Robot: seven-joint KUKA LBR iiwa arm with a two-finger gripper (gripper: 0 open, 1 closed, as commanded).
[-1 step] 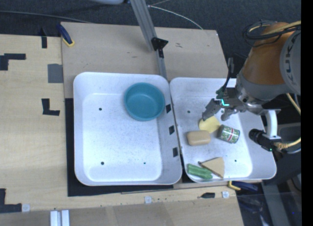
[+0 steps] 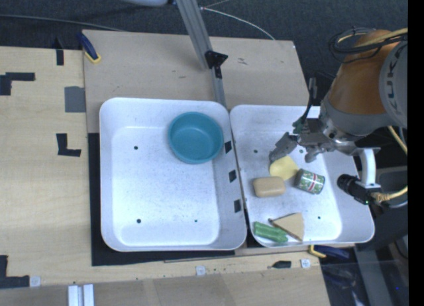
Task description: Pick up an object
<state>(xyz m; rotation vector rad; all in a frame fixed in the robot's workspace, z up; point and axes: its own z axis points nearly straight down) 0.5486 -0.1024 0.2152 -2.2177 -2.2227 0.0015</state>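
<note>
Objects lie in the right bin (image 2: 331, 228): the gripper (image 2: 296, 150) hangs with fingers spread apart just above a yellow piece (image 2: 283, 167). Beside it sit a tan block (image 2: 269, 187) and a can (image 2: 309, 181); nearer the front, a wedge (image 2: 290, 224) and green pod (image 2: 269, 232). A blue bowl (image 2: 195, 137) sits in the left bin (image 2: 126, 212).

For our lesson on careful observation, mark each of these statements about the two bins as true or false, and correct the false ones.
1. The blue bowl sits in the left bin. True.
2. The green-and-red can stands upright in the left bin. False: it lies on its side in the right bin.
3. The end effector is over the right bin, near the yellow object. True.
4. The tan block rests inside the bowl. False: it lies in the right bin.
</note>
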